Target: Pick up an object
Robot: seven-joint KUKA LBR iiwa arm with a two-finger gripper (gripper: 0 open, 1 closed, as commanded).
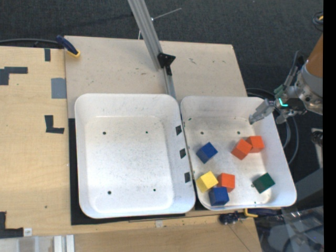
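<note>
At the right edge of the frame the gripper (266, 111) hangs over the right bin's (220, 109) upper right corner; its fingers look parted with nothing between them. Lower in that bin lie two blue, two orange, one yellow (207, 180) and one green block (263, 182).

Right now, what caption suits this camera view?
Tool poised at right bin's far edge, above seven coloured blocks.

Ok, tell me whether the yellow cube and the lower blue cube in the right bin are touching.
Touching. The camera view shows the yellow cube butted against the lower blue cube, corner to edge, with no white floor of the right bin between them.
</note>
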